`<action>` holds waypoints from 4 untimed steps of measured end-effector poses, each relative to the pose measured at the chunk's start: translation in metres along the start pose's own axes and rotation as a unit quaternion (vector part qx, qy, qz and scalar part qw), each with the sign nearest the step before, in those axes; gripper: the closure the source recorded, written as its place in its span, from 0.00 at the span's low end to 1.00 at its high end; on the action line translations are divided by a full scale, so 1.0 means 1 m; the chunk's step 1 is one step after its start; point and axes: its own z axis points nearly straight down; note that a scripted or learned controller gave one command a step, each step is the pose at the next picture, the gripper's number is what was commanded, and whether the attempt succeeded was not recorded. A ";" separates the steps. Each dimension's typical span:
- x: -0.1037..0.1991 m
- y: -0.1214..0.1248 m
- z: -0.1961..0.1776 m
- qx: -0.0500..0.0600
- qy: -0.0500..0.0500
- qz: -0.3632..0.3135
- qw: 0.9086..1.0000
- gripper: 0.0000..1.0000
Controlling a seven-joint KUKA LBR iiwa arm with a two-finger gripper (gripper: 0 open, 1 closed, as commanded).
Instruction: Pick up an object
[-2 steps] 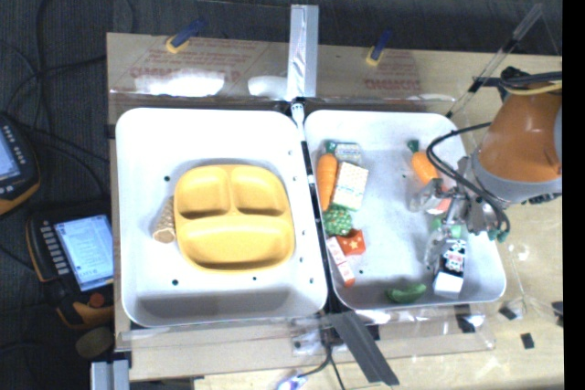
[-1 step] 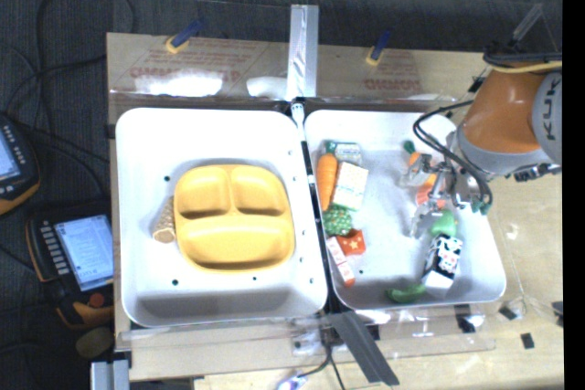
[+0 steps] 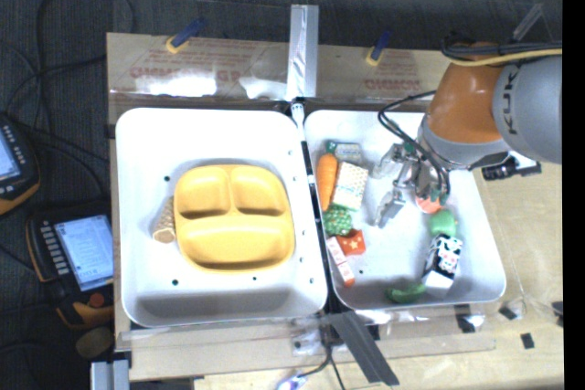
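A loose cluster of small objects lies in the right bin (image 3: 475, 196), and none of them sits between the fingers of the tool (image 3: 395, 187). The tool hangs low over the middle of that bin with its metal fingers spread apart and nothing held. Just to its left lies a white carton with green print (image 3: 350, 184), and past that an orange carrot (image 3: 326, 180) along the bin's left wall. Below-left of the tool are a green checked block (image 3: 339, 220) and a red box (image 3: 351, 244). Just to the right of the tool sits a red-orange piece (image 3: 428, 199), with a green piece (image 3: 443, 223) beneath it, then a black-and-white cow-patterned carton (image 3: 445, 258) and a green pod (image 3: 406, 292) near the bin's front wall. The grey arm with its orange band (image 3: 466, 105) reaches in from the right. Well to the left of the tool, the left bin (image 3: 137, 288) holds a yellow divided tray (image 3: 234, 215) with a tan cone (image 3: 164, 222) touching its left edge. Both bins rest on the worktop (image 3: 539, 215).
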 end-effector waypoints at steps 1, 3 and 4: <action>-0.068 -0.062 -0.047 0.001 0.004 -0.106 0.994 0.00; -0.055 -0.028 0.002 -0.001 0.002 -0.073 0.997 0.00; -0.014 -0.050 0.001 -0.001 0.001 -0.028 1.000 0.00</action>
